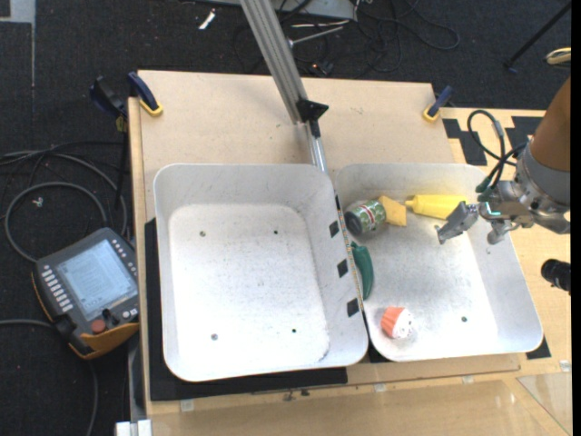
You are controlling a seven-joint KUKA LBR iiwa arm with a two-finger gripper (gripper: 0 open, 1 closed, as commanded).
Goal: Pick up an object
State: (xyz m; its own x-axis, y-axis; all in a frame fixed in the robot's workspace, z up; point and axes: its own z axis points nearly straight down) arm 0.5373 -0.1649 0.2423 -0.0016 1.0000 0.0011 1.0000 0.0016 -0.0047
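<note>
Hovering over the right-hand shallow white plastic bin (pixel 508 330), the grey two-finger gripper (pixel 474 225) sits at that bin's upper right, with both fingers splayed apart and nothing between them. One finger (pixel 451 225) angles down and to the left; the other is near the bin's right wall. Nearest candidate: a yellow plastic squeeze bottle (pixel 434 206) lying on its side just above and left of the gripper, long axis running roughly left to right across the bin, its narrow end toward the bin's middle. Its right end is close to the left finger, whether touching or just apart I cannot tell. Just left of the bottle lies a small green-labelled metal can (pixel 366 216), tipped on its side, close to the bin's left wall. Below the can, against that same wall, rests a dark green curved object (pixel 363 269), long axis running top to bottom. A small orange-and-white object (pixel 396 322) sits near the bin's lower edge, well apart from the gripper. Judgement: the bottle is the likely pick; the gripper would need to shift left and slightly upward, straddling the bottle across its short axis.
</note>
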